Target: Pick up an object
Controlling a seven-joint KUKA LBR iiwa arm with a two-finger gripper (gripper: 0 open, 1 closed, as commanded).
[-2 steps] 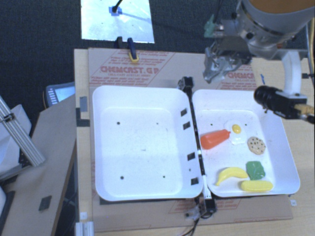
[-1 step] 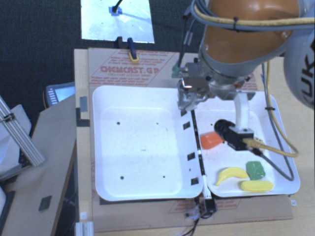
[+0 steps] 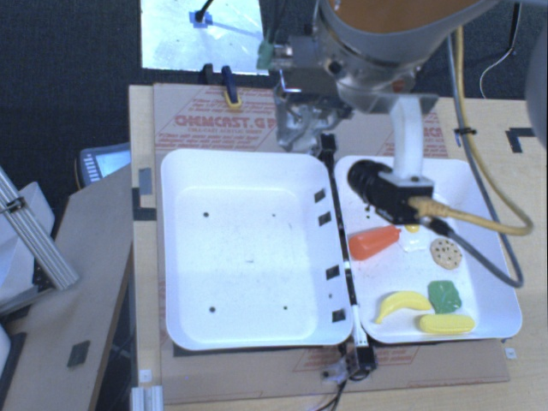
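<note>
Carrot [image 3: 374,242], cookie [image 3: 445,253] and banana [image 3: 402,304] are seen lying in the right bin [image 3: 492,302], all within its near half. The orange carrot is placed nearest the wall shared with the left bin [image 3: 248,255], with its thick end towards that wall. The cookie is found just beyond the carrot's tip, towards the view's right, and a small white piece [image 3: 414,245] is set between the two. The banana is laid near the front rim. A green piece [image 3: 444,294] is seen beside it, and a yellow lump [image 3: 446,323] is placed just in front of the green piece, touching it or nearly so.

The gripper [image 3: 300,135] is held over the far rim of the left bin, close to the corner where the two bins meet, well apart from every object. Whether it is spread or pressed together cannot be told, as it is blurred against the cardboard sheet [image 3: 214,122] behind it. The arm [image 3: 385,15] is seen above it, at the top of the view. Only a few dark specks are shown on the floor of the left bin.
</note>
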